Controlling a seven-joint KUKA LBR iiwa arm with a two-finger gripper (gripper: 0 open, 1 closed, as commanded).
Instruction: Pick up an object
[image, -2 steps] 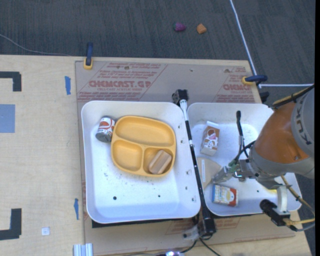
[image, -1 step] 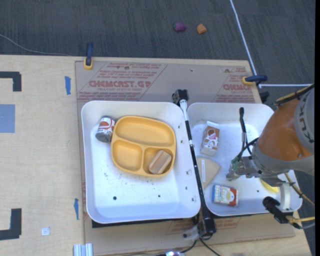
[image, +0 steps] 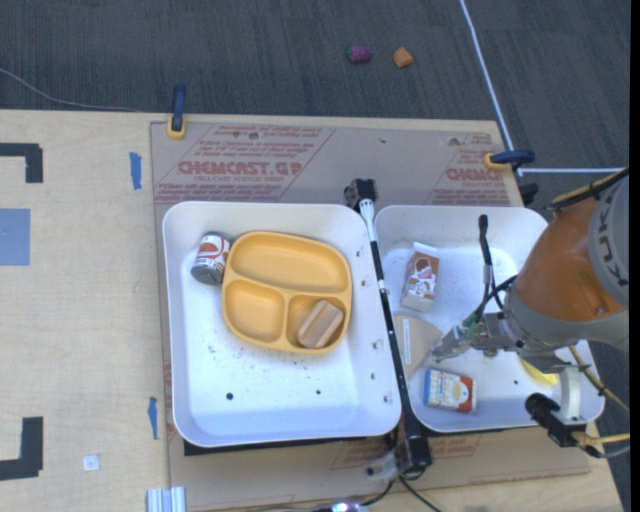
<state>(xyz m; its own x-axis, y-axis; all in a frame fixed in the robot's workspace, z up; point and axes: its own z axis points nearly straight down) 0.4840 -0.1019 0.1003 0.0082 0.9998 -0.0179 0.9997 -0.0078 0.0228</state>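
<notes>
From above, the table (image: 80, 300) carries 2 white bins side by side. The left bin (image: 290, 410) holds a yellow tray (image: 262, 262) with 3 compartments; a tan block (image: 320, 323) lies in its lower right compartment. A small can (image: 209, 258) lies on its side just beside the tray's left edge, touching it or nearly so. The right bin (image: 460, 225) holds a small carton (image: 421, 278) near its upper left, a second small carton (image: 449, 390) near its lower edge, and a beige flat piece (image: 417, 335) between them. The arm (image: 570, 270) reaches in from the right, and its tool (image: 462, 338) sits low over the right bin, just above the lower carton and beside the beige piece. Whether the tool is apart or together I cannot tell. Nothing is seen between its tips.
</notes>
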